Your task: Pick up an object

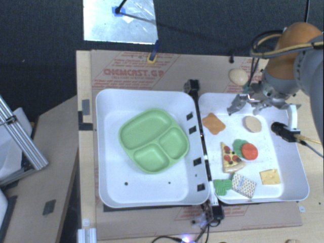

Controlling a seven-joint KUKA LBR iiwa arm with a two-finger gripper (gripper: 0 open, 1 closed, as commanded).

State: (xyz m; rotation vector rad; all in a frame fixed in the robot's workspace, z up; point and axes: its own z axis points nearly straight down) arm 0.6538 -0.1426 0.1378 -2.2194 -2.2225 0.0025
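A: Gripper (247, 105) pos?
B: Over the right bin (288, 186), upper edge. Fingers apart, tips pointing down-left; nothing between them.
A: Nearest item?
B: Beige oval (253, 124), just below the fingers, apart from them. Orange toast (213, 123) lies left of it, near the divider.
A: Rest of the right bin?
B: Pizza slice (230, 157) mid-bin, red tomato (249, 151) touching green lettuce (238, 148) beside it. Cheese (269, 176) lower right. Checkered cracker (244, 185) and a green piece (222, 186) at the bottom edge (these two look to be touching).
A: Left bin (109, 186)?
B: Holds a green tray (154, 140), three compartments, lying flat.
A: Outside the bins?
B: Egg (238, 76) on the bench, above the right bin.
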